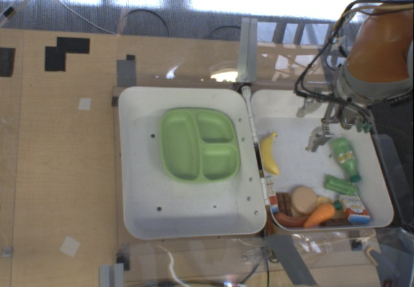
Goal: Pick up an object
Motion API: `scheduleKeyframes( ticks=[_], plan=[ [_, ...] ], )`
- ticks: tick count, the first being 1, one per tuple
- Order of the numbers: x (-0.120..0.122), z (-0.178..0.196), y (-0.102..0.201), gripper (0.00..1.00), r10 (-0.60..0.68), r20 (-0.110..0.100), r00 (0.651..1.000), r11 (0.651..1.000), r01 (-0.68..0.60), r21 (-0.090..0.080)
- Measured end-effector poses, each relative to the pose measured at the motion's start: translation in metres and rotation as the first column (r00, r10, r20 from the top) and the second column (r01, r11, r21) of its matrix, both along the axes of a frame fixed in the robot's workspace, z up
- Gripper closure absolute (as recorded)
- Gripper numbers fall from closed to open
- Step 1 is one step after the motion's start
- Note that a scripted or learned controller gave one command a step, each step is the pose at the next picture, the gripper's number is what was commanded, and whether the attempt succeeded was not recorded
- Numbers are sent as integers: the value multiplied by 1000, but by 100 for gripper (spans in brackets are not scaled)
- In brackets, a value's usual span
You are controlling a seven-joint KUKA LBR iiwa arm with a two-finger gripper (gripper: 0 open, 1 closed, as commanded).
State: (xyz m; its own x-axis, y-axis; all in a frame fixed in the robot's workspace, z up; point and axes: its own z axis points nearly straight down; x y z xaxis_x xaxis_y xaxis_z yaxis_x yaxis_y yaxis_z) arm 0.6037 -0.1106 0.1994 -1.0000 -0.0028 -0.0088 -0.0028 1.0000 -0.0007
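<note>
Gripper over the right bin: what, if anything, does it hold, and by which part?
Nothing is visibly held. The gripper hangs above bare bin floor, left of the green bottle.

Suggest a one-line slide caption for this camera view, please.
Tool poised above right bin of toy food; green plate in left bin.

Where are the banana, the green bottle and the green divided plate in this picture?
banana point(269, 154): camera view, middle of its yellow body.
green bottle point(345, 158): camera view, middle of its body.
green divided plate point(198, 144): camera view, ridge between its compartments.
</note>
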Motion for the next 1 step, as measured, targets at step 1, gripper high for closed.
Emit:
scheduleKeyframes(
  ticks=[1],
  plan=[
    [-11, -68, -77, 0, -146, -4, 989, 989, 146, 0]
  ],
)
